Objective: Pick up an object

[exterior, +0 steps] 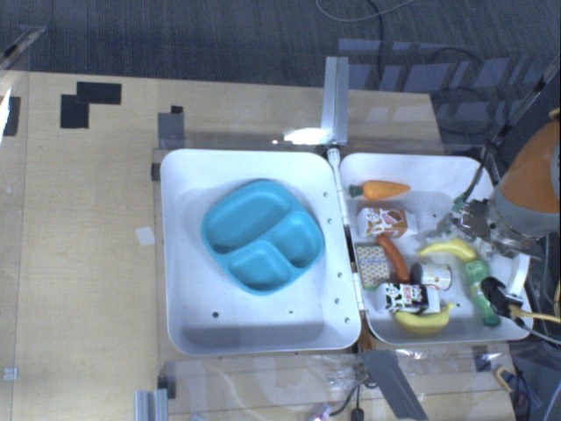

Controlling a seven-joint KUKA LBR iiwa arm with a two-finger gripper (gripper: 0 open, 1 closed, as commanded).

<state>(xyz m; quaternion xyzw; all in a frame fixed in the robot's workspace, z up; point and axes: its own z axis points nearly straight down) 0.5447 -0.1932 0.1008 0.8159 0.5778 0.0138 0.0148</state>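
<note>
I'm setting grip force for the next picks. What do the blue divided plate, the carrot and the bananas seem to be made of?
The blue divided plate looks like smooth moulded plastic: uniform colour, soft sheen. The carrot and the two bananas look like toy plastic, judging by their flat, even colour, though real fruit can't be ruled out.

Pale wooden bench (79,261) under everything, seen at a slant. Two shallow white bins directly on it, side by side and touching along a shared edge: left bin (188,323), right bin (456,169). Black patches (88,102) near the far left corner (tape or markers, hard to tell). Grey metal upright (337,99) behind the bins' junction.
</note>
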